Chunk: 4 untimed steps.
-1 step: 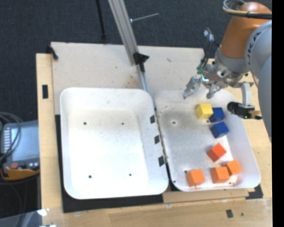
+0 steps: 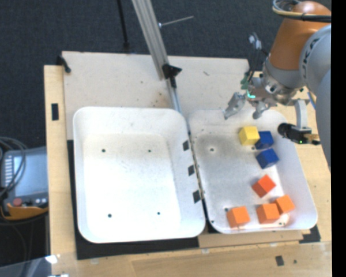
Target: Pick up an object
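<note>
Dark carpet lies all around the pale wooden bench (image 2: 132, 77), and on this bench you have two shallow white plastic bins side by side. Take the right white bin (image 2: 219, 172) as your landmark; the left white bin (image 2: 132, 175) touches its left edge. Inside the right bin, near its far right corner, a small yellow cube (image 2: 249, 135) sits with a dark blue cube (image 2: 264, 139) touching it, and a second blue cube (image 2: 267, 157) is just beside these. Toward the near right corner you see four orange cubes; one orange cube (image 2: 238, 216) stands apart from its neighbours.

The two-finger gripper (image 2: 245, 104) hangs over the far rim of the right bin, just above the yellow cube, with its fingers spread apart and nothing between them.

I think you should aim at the yellow cube, because it is nearest. Turn the wrist so that one finger does not land on the blue neighbour, come down straight, then close.
</note>
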Each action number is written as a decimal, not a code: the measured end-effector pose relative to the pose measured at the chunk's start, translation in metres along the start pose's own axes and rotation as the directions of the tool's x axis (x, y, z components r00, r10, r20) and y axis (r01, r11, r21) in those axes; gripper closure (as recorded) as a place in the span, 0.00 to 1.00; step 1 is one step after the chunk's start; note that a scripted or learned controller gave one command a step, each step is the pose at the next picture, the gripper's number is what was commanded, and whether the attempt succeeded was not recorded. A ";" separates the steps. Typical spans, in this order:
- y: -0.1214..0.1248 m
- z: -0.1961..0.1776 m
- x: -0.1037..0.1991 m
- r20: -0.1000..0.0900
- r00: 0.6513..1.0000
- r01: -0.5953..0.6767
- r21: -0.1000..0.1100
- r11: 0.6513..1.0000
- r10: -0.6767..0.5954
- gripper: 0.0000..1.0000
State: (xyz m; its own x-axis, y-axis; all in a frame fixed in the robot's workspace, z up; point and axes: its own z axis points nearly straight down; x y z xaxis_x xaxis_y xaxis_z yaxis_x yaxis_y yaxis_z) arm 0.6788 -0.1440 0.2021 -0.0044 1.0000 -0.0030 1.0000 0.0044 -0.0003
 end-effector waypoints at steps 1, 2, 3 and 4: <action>-0.001 0.063 -0.002 -0.001 1.000 -0.002 0.004 1.000 0.002 0.00; 0.000 0.085 -0.002 -0.003 1.000 -0.001 -0.002 1.000 0.001 0.00; 0.001 0.074 -0.003 0.000 1.000 0.001 -0.005 1.000 -0.001 1.00; 0.000 0.029 0.000 -0.002 1.000 0.002 -0.006 1.000 -0.002 1.00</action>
State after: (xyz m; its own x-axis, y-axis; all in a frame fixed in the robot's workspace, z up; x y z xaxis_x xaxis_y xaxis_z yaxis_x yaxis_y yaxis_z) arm 0.6787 -0.1443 0.1731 -0.0063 1.0000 -0.0006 1.0000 0.0063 0.0061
